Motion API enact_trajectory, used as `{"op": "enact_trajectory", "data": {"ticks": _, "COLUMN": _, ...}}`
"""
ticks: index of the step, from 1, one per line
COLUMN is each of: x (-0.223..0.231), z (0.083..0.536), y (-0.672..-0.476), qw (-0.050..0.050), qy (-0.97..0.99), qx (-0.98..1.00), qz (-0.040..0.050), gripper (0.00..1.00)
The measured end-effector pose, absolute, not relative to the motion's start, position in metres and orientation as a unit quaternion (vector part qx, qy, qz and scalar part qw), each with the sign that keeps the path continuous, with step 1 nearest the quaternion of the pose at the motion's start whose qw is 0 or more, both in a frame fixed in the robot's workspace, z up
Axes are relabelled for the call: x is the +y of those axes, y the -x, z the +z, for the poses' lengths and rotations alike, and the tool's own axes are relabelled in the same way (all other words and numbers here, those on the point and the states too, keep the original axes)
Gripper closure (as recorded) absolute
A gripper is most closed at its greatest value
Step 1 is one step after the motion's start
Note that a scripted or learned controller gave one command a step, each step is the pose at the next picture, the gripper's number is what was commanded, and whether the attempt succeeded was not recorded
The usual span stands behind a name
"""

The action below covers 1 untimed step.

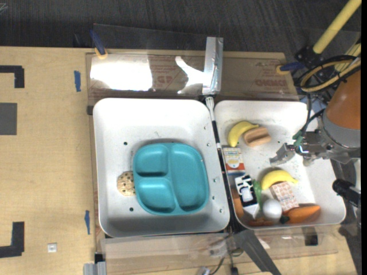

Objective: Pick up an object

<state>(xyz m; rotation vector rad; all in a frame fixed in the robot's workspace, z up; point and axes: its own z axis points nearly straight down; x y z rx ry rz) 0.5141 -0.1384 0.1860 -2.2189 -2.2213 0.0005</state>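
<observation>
Hovering low over the right shallow white bin (pixel 298 109), the claw (pixel 285 152) carries nothing I can see; whether it is apart or together I cannot tell. Nothing is lifted yet: the nearer yellow plastic banana (pixel 277 179) lies in the bin, so the whole pick remains.

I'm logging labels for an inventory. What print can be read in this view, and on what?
Brown board behind the bins: faint lettering, too blurred to read.
Small orange-and-white carton: print too small.
Black-and-white pack: white marks, unreadable.
Red-patterned packet: unreadable.
</observation>
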Motion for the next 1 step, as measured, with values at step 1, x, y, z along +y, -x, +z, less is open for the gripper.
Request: {"op": "enact_trajectory", "data": {"ticks": 1, "x": -0.1125, "z": 0.1986, "y": -0.4794, "qw": 0.002, "qy": 0.759, "qx": -0.652, "qz": 0.0003, "gripper": 0.0}}
